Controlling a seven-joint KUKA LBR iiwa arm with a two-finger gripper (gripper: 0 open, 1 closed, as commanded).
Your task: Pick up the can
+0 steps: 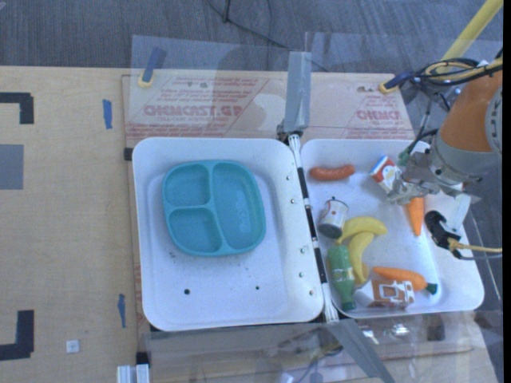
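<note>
1. A single fixed camera above the bench [64, 214] looks down at a slant.
2. Both white bins [239, 309] lie fully in frame, moderately far off.
3. The arm [471, 126] enters from the right.

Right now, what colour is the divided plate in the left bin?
The divided plate is teal, a light blue-green, seen best in the camera view.

The small silver can [332, 216] lies tipped on its side in the right bin [471, 290], near the left wall
</note>
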